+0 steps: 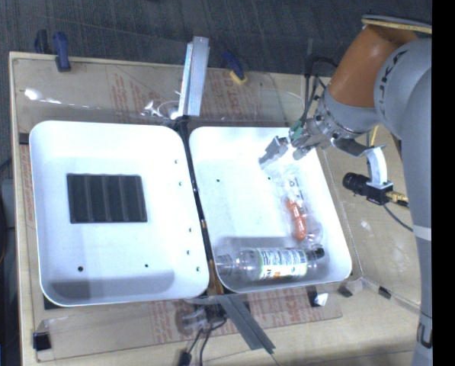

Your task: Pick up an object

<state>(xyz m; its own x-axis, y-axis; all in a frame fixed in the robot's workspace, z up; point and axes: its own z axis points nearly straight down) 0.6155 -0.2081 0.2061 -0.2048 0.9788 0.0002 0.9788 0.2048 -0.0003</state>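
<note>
Camera view is showing the gripper (pixel 282 148) hanging over the right bin (pixel 235 204) toward one o'clock; whether it is open or closed, I cannot tell. A clear packet (pixel 296 208) with orange contents is lying just below it, long axis running twelve to six. A bottle (pixel 269 263) is lying at six, cap pointing to three. A dark tray (pixel 107 198) is sitting in the left bin (pixel 52 265).

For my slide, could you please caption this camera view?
Gripper over right bin holding bottle and packet; dark tray in left bin.

Open floor in right bin (pixel 227 204) — bottle (pixel 269 261) along near wall
</note>
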